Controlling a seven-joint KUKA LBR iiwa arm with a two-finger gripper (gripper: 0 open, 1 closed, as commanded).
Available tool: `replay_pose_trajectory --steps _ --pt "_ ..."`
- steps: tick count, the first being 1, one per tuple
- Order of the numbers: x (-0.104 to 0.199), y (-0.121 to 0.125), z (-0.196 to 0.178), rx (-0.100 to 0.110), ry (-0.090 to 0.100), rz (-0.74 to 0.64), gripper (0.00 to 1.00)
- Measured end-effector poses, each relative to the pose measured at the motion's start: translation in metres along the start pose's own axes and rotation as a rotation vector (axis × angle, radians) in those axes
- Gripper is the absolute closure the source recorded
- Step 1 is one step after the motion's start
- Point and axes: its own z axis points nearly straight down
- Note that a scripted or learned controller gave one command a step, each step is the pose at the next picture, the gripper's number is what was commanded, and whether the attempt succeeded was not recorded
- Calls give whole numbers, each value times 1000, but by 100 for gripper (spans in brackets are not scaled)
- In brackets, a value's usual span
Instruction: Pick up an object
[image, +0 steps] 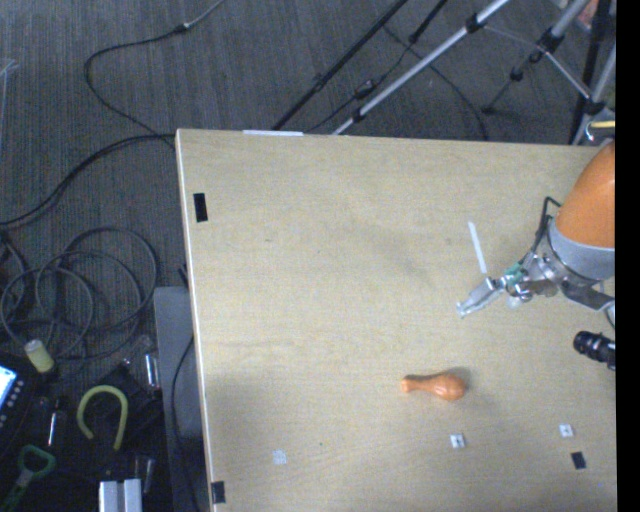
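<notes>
1. Orange pear-shaped object (436, 386) lying flat on the tan table (300, 300), low and a bit right of the middle, thin neck pointing left. Nothing touching it, bare surface all around.
2. Looks like rubber or soft plastic, though too small to call for sure. Probably rolls if nudged on the fat end.
3. Couple of tiny pale and dark bits (458, 440) further down toward the near edge, well apart from the orange thing. Black marker (200, 207) up near the left edge.
4. Still the approach step, by the look of it: nothing grabbed, nothing lifted.
5. Jaws (483, 270) spread wide apart with nothing between them, one finger angled up, the other down-left, parked above and right of the object, near but not over it.
6. Next move probably needs a slide down-left to sit over the bulb, then a drop and a squeeze across the fat part. Grabbing the neck looks riskier, could squirt out.
7. Grey arm (585, 225) with the orange band coming in from the right edge, wrist reaching left.
</notes>
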Motion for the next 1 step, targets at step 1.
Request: replay_pose_trajectory --steps 1 --pt "24 65 75 0 -1 -24 0"
